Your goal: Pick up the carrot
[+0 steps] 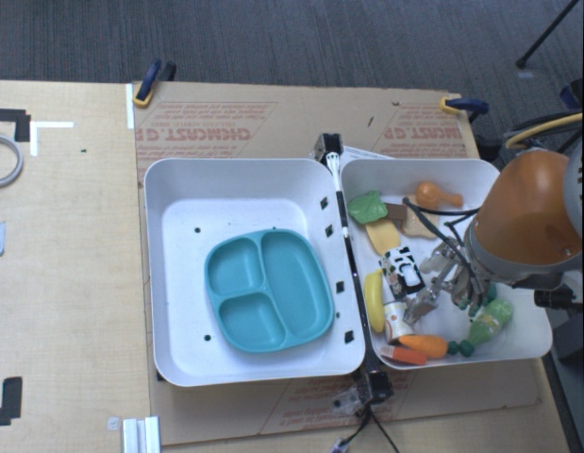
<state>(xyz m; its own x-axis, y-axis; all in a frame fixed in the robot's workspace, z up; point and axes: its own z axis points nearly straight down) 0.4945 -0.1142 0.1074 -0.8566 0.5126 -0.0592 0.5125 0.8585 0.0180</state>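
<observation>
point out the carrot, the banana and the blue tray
carrot (425,345), camera view, middle of its orange body
banana (374,302), camera view, middle of its yellow length
blue tray (293,276), camera view, floor of its largest compartment

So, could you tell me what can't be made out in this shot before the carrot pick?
- Gripper, camera view: a tangle of metal and cables in front of the arm's orange band; finger state unreadable.
- Carrot: lies at the right bin's front wall; its left end is crowded by a small cup.
- Green item: partly under the wrist, identity unclear.
- Black-and-white item: too small to identify.
</observation>
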